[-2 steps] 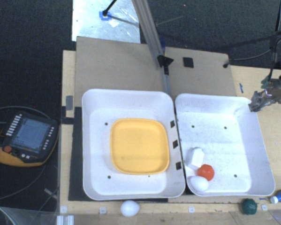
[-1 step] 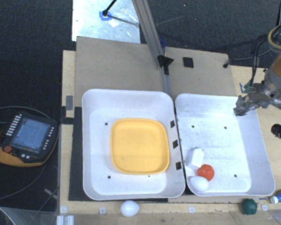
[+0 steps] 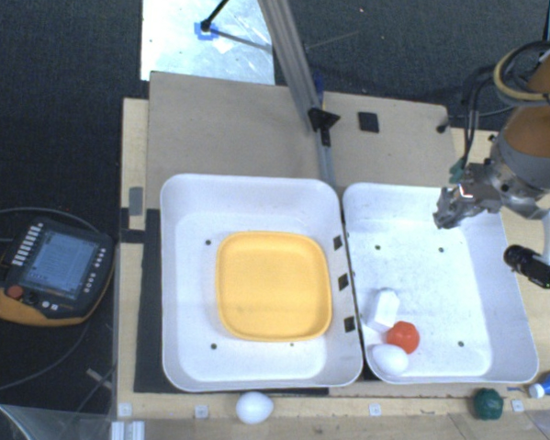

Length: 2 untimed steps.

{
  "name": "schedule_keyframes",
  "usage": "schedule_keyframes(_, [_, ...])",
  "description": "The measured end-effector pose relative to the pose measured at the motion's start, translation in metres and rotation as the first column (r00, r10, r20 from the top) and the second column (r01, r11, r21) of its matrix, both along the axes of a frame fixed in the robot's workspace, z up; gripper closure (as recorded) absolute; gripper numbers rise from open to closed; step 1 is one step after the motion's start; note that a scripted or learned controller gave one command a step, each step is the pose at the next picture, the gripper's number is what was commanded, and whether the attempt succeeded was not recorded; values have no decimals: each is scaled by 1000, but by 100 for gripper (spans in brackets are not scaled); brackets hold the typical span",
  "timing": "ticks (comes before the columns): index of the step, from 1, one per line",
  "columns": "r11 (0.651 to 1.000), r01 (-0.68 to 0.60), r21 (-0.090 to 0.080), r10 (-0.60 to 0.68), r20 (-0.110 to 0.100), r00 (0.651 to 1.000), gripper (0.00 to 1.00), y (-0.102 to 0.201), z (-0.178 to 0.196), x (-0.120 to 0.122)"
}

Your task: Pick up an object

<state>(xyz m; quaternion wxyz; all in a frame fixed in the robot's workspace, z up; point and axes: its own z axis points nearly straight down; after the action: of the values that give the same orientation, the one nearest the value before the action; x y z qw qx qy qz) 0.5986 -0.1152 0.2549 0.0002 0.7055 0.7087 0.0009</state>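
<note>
- A white egg-shaped object (image 3: 254, 407) lies on the tabletop (image 3: 399, 138) just outside the front rim of the left bin (image 3: 186, 256), nearest the camera.
- A dark green ball (image 3: 488, 403) sits on the tabletop past the front right corner of the right bin (image 3: 493, 272), beside a small blue-and-white item (image 3: 544, 388) at the frame edge.
- In the right bin's front left corner three things cluster: a red ball (image 3: 402, 337), a white egg-shaped piece (image 3: 389, 359) touching it in front, and a white block (image 3: 383, 307) just behind.
- The rest of the right bin's floor is open, from the cluster back to the far wall.
- The gripper (image 3: 452, 213) hangs over the right bin's far part, well apart from the cluster; whether it is released or clenched cannot be told, and nothing is seen in it.
- A yellow plate (image 3: 274, 285) fills the middle of the left bin, leaving a bare margin all round.
- A teach pendant (image 3: 47, 269) rests on the dark floor to the left, clear of the tabletop.
</note>
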Motion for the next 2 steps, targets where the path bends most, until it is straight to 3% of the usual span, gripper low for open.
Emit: schedule_keyframes(2, [1000, -1, 1, 1, -1, 1000, 100, 120, -8, -30])
